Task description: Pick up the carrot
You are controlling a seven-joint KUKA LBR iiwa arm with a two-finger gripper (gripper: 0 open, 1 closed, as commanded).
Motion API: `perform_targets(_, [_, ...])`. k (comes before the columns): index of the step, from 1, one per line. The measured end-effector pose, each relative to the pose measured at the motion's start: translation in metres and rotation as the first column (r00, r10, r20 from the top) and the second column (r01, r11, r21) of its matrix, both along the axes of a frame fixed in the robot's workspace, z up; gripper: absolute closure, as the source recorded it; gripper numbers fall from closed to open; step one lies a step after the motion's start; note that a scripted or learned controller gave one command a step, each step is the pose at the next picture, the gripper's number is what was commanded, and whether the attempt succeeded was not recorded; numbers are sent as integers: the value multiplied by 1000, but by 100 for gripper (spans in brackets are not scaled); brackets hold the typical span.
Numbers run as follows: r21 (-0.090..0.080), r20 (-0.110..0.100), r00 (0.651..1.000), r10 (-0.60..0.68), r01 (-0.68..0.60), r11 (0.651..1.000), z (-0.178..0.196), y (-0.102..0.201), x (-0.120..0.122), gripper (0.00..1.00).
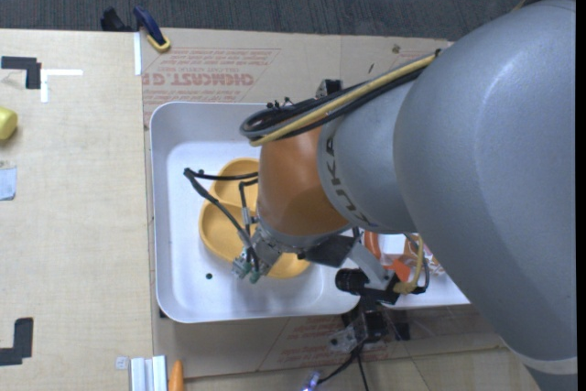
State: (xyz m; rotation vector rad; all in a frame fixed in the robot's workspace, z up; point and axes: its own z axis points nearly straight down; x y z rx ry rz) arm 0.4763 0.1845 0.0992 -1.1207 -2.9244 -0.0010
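Carrot (400, 269): mostly hidden by arm, axis unclear | gripper (247, 268): over yellow bowl (220, 229), jaw state unreadable

Grey rounded arm (485, 160), orange band (288, 183), black and yellow cables (339, 98) along it.

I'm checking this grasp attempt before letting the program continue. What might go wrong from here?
1. The gripper hangs low over a yellow bowl-like object in the white bin, so it may strike or grab that rather than a carrot.
2. The arm covers most of the bin, and no item is clearly identifiable as the carrot; an orange item peeks out beside the arm, away from the gripper.
3. Loose black cables drape near the bowl and could snag it.
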Motion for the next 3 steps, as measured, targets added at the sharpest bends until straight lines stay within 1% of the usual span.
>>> perform_targets(1, [-6, 6, 979, 203, -203, 979, 13, 16, 18, 100])
perform_targets(2, [-6, 7, 922, 388, -388, 922, 84, 7, 2, 100])
perform_targets(3, [5, -13, 965, 261, -261, 965, -11, -20, 79, 100])
